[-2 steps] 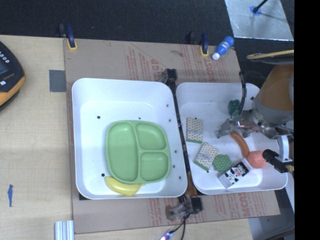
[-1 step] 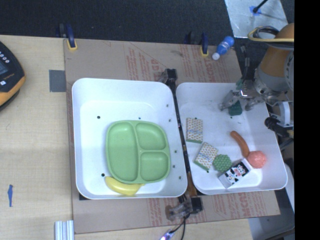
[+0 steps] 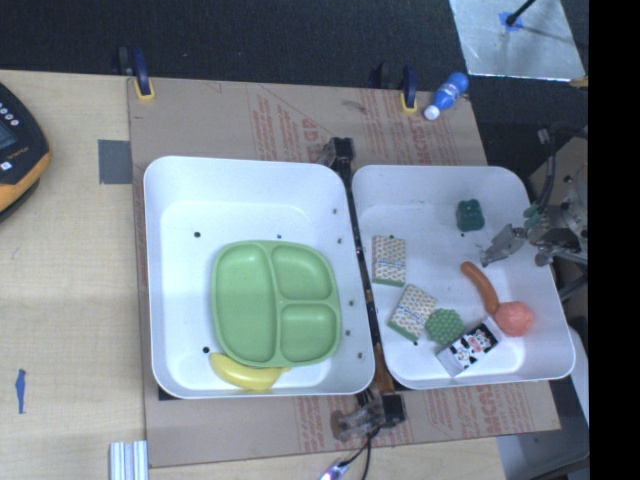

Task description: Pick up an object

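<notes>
The gripper (image 3: 512, 238) sits at the right edge of the right bin (image 3: 420, 190), low over its right wall. Its fingers look spread apart a little, and nothing is between them.

Many small things lie in this bin. A dark green block (image 3: 469, 214) is near the top, just left of the gripper. An orange sausage (image 3: 480, 284) lies slanted below the gripper, close to it. A pink ball (image 3: 514, 318) sits just under the sausage, by the right wall. A black and white box (image 3: 468, 348) lies beside the ball, near the front wall. A round green thing (image 3: 444, 324) touches a patterned block (image 3: 412, 312). Another patterned block (image 3: 389, 260) lies near the left wall.

The left bin (image 3: 170, 268) has a green plate (image 3: 274, 302) with three parts. A yellow banana (image 3: 244, 372) pokes out from under the plate's front edge.
</notes>
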You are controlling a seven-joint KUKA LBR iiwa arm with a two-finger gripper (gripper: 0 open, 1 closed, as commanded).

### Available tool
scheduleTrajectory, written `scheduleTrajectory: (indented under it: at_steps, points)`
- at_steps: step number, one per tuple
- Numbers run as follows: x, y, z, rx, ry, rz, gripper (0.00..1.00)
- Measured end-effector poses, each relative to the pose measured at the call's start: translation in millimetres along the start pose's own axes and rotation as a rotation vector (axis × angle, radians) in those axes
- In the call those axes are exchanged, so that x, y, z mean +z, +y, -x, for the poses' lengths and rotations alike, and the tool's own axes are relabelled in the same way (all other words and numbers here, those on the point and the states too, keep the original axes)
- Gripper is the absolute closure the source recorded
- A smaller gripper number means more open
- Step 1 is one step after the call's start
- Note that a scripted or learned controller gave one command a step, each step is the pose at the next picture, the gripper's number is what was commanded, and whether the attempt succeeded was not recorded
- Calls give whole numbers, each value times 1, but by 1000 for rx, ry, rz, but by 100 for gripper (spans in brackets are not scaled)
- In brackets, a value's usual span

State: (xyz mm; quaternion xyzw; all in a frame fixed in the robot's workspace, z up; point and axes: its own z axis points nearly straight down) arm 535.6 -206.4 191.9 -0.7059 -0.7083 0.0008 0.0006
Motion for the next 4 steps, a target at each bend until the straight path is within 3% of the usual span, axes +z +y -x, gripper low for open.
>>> scheduleTrajectory:
  at_steps: [1, 2, 3, 4]
  points:
    - [101, -4, -2, -2, 1, -3, 0]
    - [90, -4, -1, -5, 0, -3, 100]
    - [100, 9, -91, -3, 1, -3, 100]
    - [0, 2, -181, -2, 1, -1, 100]
